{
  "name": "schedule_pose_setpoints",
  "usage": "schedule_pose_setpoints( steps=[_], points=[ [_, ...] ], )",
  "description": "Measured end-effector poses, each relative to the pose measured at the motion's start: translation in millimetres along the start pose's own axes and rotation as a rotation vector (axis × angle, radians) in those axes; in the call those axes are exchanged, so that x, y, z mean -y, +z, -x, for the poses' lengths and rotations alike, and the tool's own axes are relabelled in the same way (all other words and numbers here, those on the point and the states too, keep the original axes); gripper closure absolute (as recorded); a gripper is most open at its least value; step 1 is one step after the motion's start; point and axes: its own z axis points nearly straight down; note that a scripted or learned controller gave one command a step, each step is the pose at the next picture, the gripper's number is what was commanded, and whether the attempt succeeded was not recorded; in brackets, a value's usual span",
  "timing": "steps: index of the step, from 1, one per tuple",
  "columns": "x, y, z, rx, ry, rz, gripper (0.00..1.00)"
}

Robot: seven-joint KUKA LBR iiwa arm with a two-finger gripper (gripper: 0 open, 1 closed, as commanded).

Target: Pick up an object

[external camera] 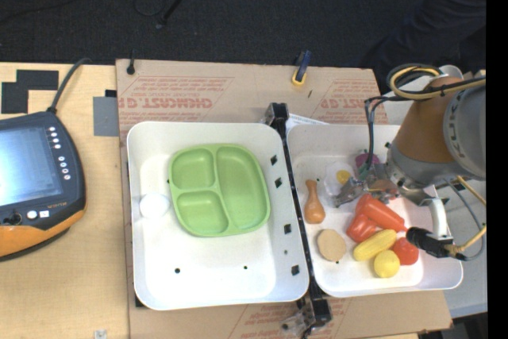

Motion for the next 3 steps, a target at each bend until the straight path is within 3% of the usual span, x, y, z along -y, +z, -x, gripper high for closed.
schedule_pose_setpoints(
  steps=[1, 3],
  points=[
    [0, -12, 2, 0.0, 0.003, 0.001, 1.0],
    [15, -129, 4, 0.003, 0.007, 0.009, 1.0]
  ],
)
